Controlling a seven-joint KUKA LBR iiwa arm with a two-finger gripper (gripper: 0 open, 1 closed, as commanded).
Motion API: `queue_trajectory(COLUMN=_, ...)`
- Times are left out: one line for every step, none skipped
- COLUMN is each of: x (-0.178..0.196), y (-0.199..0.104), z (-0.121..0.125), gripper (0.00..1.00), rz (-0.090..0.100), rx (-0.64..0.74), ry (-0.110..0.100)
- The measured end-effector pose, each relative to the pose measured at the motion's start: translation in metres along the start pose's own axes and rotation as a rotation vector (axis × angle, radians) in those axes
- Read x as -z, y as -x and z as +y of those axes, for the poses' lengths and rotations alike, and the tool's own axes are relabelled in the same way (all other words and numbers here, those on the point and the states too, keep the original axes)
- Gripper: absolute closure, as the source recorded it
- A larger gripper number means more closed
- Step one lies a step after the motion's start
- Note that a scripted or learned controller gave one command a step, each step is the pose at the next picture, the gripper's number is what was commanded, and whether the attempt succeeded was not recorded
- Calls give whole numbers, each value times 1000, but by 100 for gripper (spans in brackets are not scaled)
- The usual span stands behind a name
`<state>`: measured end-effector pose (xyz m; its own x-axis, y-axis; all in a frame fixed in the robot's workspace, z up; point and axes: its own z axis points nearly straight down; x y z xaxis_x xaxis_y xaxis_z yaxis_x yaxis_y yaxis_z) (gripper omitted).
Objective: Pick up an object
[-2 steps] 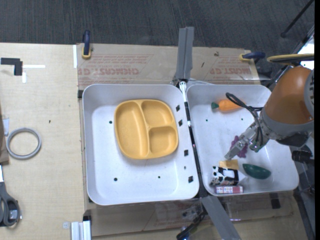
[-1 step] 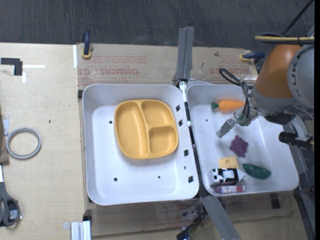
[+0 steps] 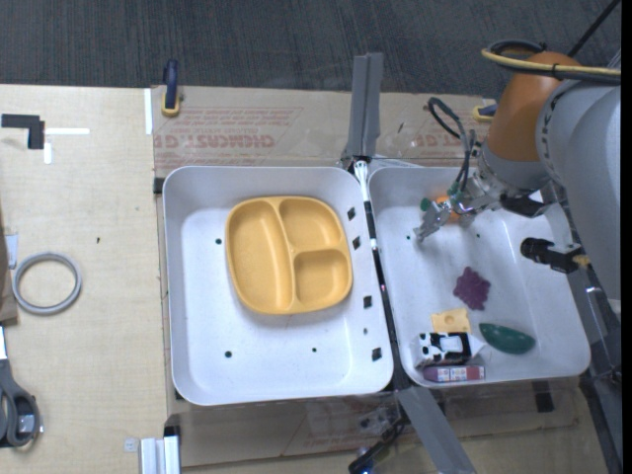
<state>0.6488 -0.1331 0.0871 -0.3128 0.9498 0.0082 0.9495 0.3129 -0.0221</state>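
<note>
My gripper (image 3: 431, 225) hangs low in the back part of the right bin (image 3: 549, 316), near its left wall, with the orange-banded wrist (image 3: 518, 117) above it. In front of it, in the same bin, lie a purple piece (image 3: 472, 286), a small yellow block (image 3: 451, 322), a black-and-white toy (image 3: 441, 346), a dark green piece (image 3: 508, 338) and a small flat box (image 3: 452, 371). The gripper is apart from all of them; the purple piece is the nearest. I see nothing held.
A yellow divided plate (image 3: 289, 254) lies in the left bin (image 3: 197, 354). On the bench to the left are a grey tape roll (image 3: 44, 282) and scissors (image 3: 15, 413). A black part of the arm (image 3: 545, 252) sticks out over the right bin's right side.
</note>
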Motion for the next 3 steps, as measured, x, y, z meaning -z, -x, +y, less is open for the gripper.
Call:
queue_trajectory(x=10, y=38, z=-2, gripper=0, rz=-9, rx=-210, ry=23)
queue_trajectory(x=17, y=36, z=-4, gripper=100, rz=-4, rx=-206, ry=9)
queue_trajectory(x=17, y=36, z=-3, gripper=0, rz=-4, rx=-206, ry=11)
